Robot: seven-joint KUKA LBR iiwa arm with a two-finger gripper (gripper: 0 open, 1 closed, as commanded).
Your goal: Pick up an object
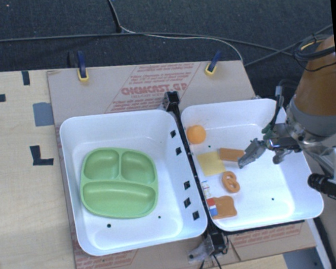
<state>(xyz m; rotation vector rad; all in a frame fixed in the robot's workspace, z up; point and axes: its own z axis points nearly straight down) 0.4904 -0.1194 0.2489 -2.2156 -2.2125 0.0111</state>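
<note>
**Ana:** Camera view is showing the grey arm with the orange band (318, 91) reaching in from the right, over the right-hand shallow white plastic bin (295, 207). Which step are we looking at?

**Ben:** I am reading it as the approach. The two-finger gripper (264, 152) is hanging over the bin's middle, and nothing is sitting between its fingers, so the pick is not yet made.

**Ana:** How are the fingers standing?

**Ben:** They are looking spread. One dark finger (249, 154) is pointing left toward the food pieces, the other (279, 154) is lying well apart from it to the right. Whether either tip is touching the bin floor, I cannot tell.

**Ana:** What is it going for?

**Ben:** Nearest is the small brown rectangular block (231, 153), lying just beside the left finger's tip. Beside that are the flat pale yellow square (210, 163), the orange ball (196, 134) near the divider, the orange pretzel-shaped piece (230, 181) and the tan toast-shaped slab (224, 206) lower down.

**Ana:** And the next move?

**Ben:** I am judging it needs a shift left so the fingers are straddling the brown block, then a descent and a close. The green sectioned plastic plate (119, 182) in the left-hand white bin (72, 135) is lying well apart.
</note>
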